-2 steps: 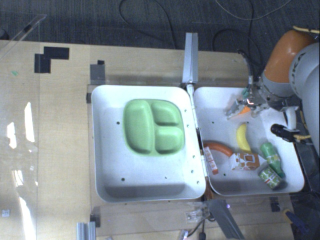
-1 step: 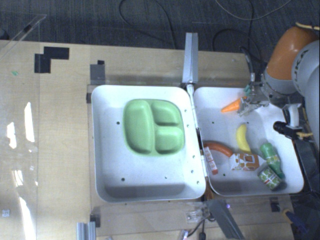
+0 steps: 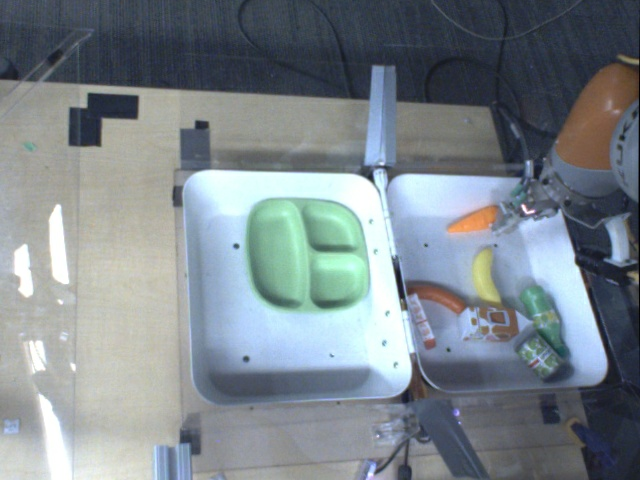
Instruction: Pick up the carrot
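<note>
Camera view, near to far: at the right bin's (image 3: pixel 590 353) front edge lie a green can (image 3: pixel 541 356), a green bottle (image 3: pixel 541 310) and a small printed carton (image 3: pixel 489 322), with a red-orange sausage-shaped item (image 3: pixel 437 296) beside them and a banana (image 3: pixel 486 274) just behind. Farther back, the carrot (image 3: pixel 472 221) rests on the bin floor, its thick end touching or just beside the gripper (image 3: pixel 524 204); whether the fingers grip it cannot be told. A green divided tray (image 3: pixel 306 253) sits in the left bin (image 3: pixel 210 298).

No text could be read; print on the small carton (image 3: pixel 489 323) and green can (image 3: pixel 541 356) was too blurred.
</note>
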